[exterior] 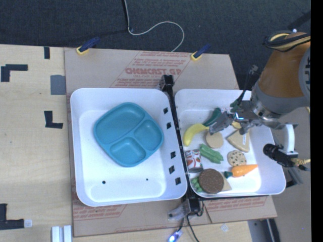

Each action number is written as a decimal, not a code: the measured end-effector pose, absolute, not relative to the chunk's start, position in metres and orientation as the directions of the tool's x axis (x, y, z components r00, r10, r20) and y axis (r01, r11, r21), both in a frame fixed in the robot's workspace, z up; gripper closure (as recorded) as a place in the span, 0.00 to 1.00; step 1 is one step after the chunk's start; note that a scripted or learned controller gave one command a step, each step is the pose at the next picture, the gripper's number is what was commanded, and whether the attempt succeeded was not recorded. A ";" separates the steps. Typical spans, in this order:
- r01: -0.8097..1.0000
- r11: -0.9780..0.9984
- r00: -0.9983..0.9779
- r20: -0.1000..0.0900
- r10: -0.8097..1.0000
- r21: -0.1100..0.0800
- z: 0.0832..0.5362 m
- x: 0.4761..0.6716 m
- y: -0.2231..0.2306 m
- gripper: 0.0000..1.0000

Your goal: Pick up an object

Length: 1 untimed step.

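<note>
The right bin point(267, 188) holds toy food: a yellow banana point(194, 133), a green pepper point(211, 153), a dark green piece point(214, 117), a tan round piece point(214, 141), a cookie point(235, 158), a wedge of cheese point(239, 142), a carrot point(242, 170), a brown burger patty point(210, 181) and a small can point(193, 160). My gripper point(231, 123) hangs over the upper middle of this bin, its fingers spread just above the tan piece and the cheese wedge. Nothing shows between them.
The left bin point(83, 185) holds a blue divided plate point(129, 133). A black divider point(172, 130) runs between the bins. The arm's grey and orange body point(282, 79) covers the right bin's far right corner. A white cable point(151, 29) lies behind the bins.
</note>
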<state>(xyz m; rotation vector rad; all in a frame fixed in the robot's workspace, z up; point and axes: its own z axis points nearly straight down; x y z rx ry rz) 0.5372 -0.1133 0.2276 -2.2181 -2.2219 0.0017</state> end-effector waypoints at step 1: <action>1.000 0.004 -0.004 0.003 1.000 -0.004 0.242 0.498 -0.076 0.00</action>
